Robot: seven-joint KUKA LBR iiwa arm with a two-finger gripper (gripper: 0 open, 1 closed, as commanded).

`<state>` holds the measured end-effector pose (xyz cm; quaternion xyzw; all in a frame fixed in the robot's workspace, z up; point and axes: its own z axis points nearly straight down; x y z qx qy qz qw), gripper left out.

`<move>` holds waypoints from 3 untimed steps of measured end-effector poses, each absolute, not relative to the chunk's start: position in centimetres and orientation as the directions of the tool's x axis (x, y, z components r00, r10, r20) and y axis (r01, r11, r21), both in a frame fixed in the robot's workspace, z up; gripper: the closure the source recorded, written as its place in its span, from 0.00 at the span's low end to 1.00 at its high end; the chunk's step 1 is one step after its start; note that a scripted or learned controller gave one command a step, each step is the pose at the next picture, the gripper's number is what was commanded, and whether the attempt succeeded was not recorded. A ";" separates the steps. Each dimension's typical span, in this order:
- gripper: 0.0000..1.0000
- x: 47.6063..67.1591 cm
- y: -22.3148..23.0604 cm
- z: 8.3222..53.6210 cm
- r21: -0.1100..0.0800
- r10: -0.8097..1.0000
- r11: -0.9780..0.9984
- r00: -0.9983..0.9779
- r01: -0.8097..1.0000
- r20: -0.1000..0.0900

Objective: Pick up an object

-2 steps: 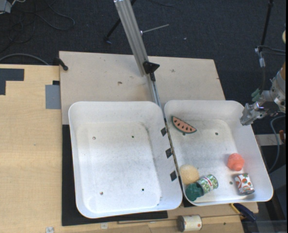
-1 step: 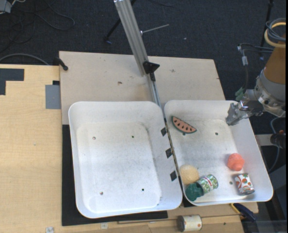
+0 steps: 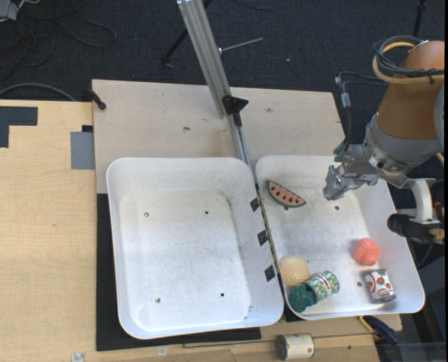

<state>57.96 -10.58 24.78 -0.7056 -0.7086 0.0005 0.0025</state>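
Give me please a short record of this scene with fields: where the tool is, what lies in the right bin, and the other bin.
tool: above the right bin's far part, apart from all objects
right bin: watermelon slice, orange ball, yellow lump, green-labelled can, dark green object, red-and-white can
left bin: white, shallow
held object: none seen

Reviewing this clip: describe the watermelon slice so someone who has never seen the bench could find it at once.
Look at the right-hand white bin, the one the arm reaches over. The watermelon slice lies near its upper left corner, close to the divider between the bins and left of the gripper. It is the only flat wedge, red with dark seeds and a green rind, apart from the items lower down.
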 end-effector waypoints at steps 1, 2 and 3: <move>1.00 58.9 -4.7 24.0 -0.005 1.000 0.005 -0.005 1.000 0.003; 1.00 58.1 0.9 23.1 -0.005 1.000 0.004 -0.004 1.000 0.003; 1.00 57.7 5.5 22.7 -0.005 1.000 0.004 -0.004 1.000 0.002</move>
